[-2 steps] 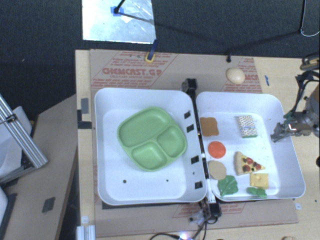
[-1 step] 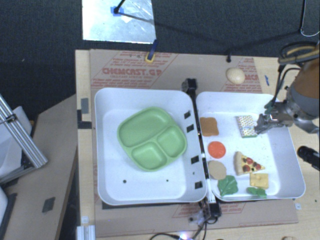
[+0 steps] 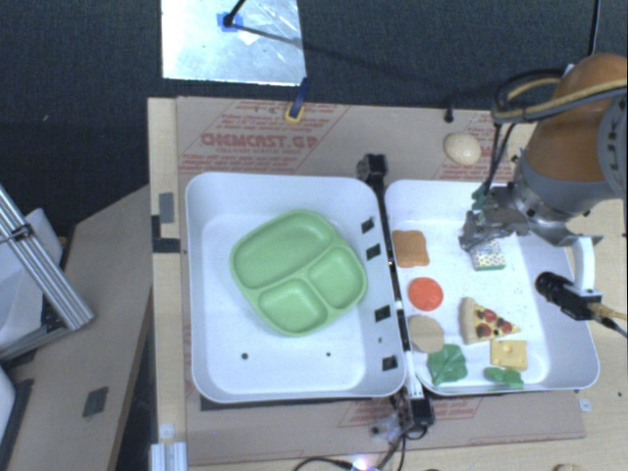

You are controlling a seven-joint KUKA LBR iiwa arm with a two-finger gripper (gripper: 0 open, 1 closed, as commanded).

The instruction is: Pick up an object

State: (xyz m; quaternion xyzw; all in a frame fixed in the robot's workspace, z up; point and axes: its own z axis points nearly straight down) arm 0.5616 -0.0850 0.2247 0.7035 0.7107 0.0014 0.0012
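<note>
My gripper hangs low over the upper part of the right bin. Directly beneath its tip lies a small speckled block, touching or nearly touching it. Around it in that bin lie a slice of toast, a red tomato slice, a round beige cookie, a pizza slice, a yellow cheese square and a green lettuce leaf.
The left bin holds a green divided plate. A beige egg-shaped thing rests on the cardboard behind the right bin. A black part on the arm juts over the right bin's right side.
</note>
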